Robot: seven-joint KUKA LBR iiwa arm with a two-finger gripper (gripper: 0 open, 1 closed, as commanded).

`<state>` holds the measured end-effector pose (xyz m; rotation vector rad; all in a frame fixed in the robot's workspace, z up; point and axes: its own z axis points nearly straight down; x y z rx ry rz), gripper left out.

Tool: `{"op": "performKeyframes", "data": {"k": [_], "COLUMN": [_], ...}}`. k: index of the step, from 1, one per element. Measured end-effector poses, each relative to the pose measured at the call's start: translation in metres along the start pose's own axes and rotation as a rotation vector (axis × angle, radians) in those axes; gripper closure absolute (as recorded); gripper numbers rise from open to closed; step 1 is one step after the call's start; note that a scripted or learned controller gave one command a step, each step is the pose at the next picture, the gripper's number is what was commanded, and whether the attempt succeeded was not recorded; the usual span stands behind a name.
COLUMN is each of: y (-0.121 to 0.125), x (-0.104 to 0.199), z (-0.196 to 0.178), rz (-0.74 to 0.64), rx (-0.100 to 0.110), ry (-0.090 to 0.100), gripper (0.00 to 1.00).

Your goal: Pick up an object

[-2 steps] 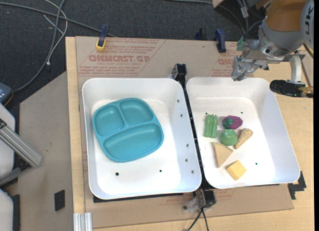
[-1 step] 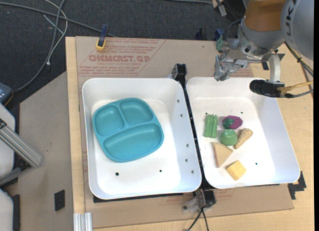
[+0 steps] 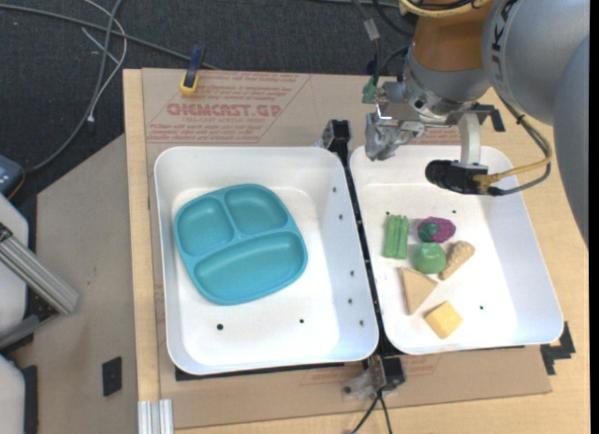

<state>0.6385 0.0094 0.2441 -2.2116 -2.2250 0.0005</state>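
Left bin [image 3: 178,329] holds a teal tray [image 3: 241,242] — right bin [image 3: 524,311], toy food [image 3: 426,256]; jaws' state unclear.

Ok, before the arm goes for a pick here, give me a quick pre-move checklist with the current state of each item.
1. Objects present in the right bin: ok; green block, purple piece, green round piece, yellow block and two tan pieces.
2. Pincer above right bin's far left corner, away from objects: ok.
3. Pincer carrying nothing: cannot tell.
4. Objects spaced for a clean grasp: not ok; most are clustered close.
5. Teal divided plate sits in left bin, out of the way: ok.
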Motion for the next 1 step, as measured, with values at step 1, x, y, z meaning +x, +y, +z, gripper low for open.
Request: {"op": "performKeyframes", "data": {"k": [1], "y": [0.0053], "x": [0.0650], "z": [0.0067], "rz": [-0.001], "rx": [-0.003], "ry": [0.000], "gripper": [1.00]}}
